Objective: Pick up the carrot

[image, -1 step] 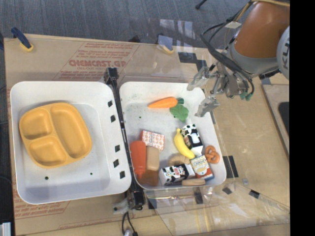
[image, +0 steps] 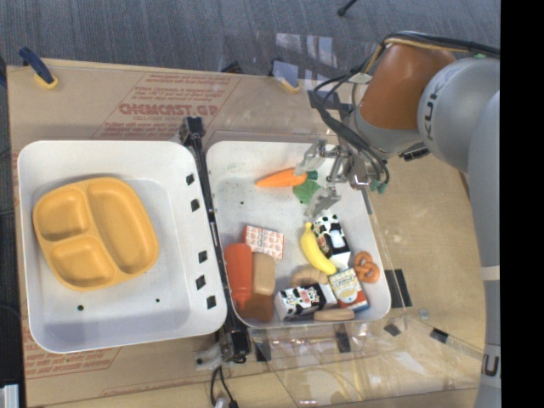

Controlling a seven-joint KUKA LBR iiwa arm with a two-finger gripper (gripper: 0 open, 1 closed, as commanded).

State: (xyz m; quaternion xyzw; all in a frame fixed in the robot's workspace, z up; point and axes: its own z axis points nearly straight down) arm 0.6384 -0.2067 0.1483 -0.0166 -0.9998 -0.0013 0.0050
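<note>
I see the carrot [image: 284, 178] lying on the floor of the right bin [image: 223, 228], toward its far end, orange body pointing left and green top to the right. The gripper [image: 327, 177] hangs just to the right of that green top, its metal parts crowded over the leafy end. From this slant I cannot tell how wide the claw stands or whether it has hold of anything; the carrot looks to be resting on the bin floor rather than lifted.

I judge this to be the approach or closing step of the pick, not yet a confirmed grasp. The next move, as I read it, calls for the claw to be centred over the carrot's thicker orange body rather than the top, then lowered and closed before any lift.

The rest of the clutter sits nearer in the same bin: a banana [image: 316, 252], a pretzel [image: 366, 267], small cartons, well apart from the carrot. The left bin [image: 170, 313] holds a yellow divided plate [image: 93, 232].
</note>
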